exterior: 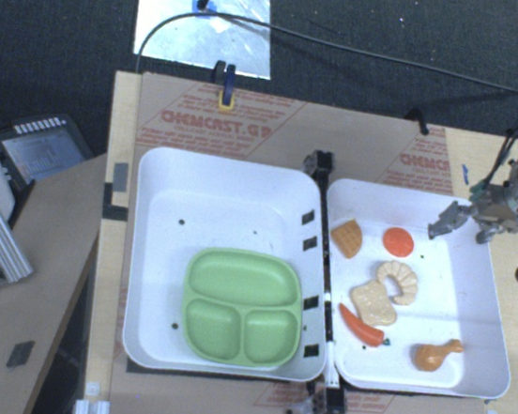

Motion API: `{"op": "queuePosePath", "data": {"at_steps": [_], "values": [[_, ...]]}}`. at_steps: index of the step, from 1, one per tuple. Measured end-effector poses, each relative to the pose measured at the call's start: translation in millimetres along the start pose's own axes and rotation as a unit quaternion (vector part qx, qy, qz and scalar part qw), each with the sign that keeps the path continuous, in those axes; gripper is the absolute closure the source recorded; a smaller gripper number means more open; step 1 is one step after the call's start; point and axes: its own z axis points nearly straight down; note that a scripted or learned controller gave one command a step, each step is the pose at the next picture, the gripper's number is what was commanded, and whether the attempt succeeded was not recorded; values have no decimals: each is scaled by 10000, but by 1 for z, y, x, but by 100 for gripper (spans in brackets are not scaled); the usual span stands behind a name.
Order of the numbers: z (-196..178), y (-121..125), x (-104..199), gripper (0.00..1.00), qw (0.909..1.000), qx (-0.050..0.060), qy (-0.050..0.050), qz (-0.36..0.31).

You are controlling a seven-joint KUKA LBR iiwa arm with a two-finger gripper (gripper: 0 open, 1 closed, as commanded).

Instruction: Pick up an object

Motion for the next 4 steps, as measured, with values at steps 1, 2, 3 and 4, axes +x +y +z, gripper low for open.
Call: {"op": "queuePosePath", "data": {"at_steps": [1,2,3,4], "values": [[-7,3,0,0,10000,-59,-14,-13],[37,4,8,0,10000,-48,-13,-26],[79,3,9,0,10000,-47,-13,-17],[100,5,9,0,10000,-66,-19,-23]]}}
